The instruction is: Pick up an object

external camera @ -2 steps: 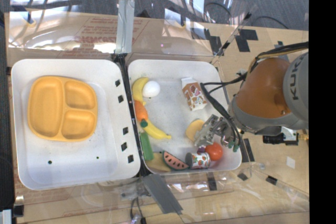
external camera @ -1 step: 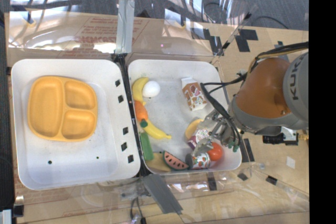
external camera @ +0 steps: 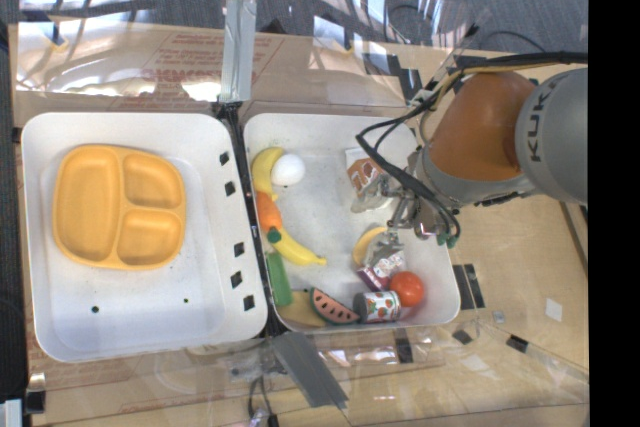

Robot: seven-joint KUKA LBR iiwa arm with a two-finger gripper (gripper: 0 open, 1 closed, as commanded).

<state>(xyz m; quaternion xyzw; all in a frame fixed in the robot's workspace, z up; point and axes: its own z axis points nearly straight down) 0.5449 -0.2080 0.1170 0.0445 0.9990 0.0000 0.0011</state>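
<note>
My gripper hangs low in the right bin, under the orange wrist band. Its fingertips sit right over a yellow banana piece and a small pink-and-white packet. Whether anything is between the fingers cannot be made out. Just below lie a red tomato and a red can. A brown-and-white packet lies to the gripper's upper left.
Along the right bin's left wall lie a white egg, a banana, a carrot, a green item and a watermelon slice. The left bin holds a yellow divided plate.
</note>
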